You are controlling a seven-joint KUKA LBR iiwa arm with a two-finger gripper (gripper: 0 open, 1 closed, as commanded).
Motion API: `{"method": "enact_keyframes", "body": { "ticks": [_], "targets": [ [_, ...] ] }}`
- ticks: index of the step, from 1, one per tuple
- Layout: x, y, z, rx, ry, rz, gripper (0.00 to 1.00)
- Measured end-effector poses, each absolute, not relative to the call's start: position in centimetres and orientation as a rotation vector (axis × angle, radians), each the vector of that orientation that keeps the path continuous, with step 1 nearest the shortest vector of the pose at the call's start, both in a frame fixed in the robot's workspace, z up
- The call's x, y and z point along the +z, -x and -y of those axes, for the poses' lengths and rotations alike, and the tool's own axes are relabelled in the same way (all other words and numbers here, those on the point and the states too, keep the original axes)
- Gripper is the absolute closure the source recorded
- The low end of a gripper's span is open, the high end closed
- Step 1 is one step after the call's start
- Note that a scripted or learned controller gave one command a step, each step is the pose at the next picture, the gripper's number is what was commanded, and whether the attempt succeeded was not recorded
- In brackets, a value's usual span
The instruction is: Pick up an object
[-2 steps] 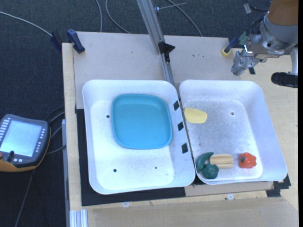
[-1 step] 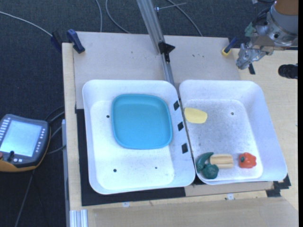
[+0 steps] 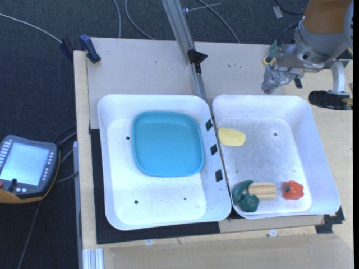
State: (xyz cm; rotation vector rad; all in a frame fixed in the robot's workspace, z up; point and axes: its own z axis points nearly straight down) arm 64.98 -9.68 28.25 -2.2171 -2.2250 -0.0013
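1. The gripper (image 3: pixel 275 82) hangs over the bench just beyond the far rim of the right bin (image 3: pixel 320 150), near that bin's far middle. Nothing sits between its tips, and the view is too small and slanted to say how it is set, so I cannot tell.

2. All 4 candidate things lie in the right bin. The yellow piece (image 3: pixel 231 137) rests by the left wall, about halfway down. The other 3 line the near wall: green pepper (image 3: pixel 245 195) at the left, wooden block (image 3: pixel 262 190) in the middle, red pepper (image 3: pixel 292 190) at the right. The green pepper and block look to be touching; the red pepper stands a little apart from the block.

3. From the gripper, the yellow piece lies toward the camera and to the left, and it is the nearest of the 4. The row of 3 is well apart from it, across the full depth of the bin.

4. The yellow piece's long axis runs roughly left to right in the view, as does the block's. My judgement is that a grip across the short width suits either.

5. The left bin (image 3: pixel 112 167) holds a blue plate (image 3: pixel 168 143), flat and wide, a poor pick.

6. The arm (image 3: pixel 328 15) is cut off at the top right edge. The green pepper's shape is hard to read against the bin corner.
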Motion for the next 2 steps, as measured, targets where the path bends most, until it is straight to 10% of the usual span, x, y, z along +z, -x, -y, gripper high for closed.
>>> {"method": "enact_keyframes", "body": {
  "ticks": [2],
  "targets": [
    [25.1, -61.0, -0.2, -0.001, 2.216, 2.226, 1.00]
  ]
}}
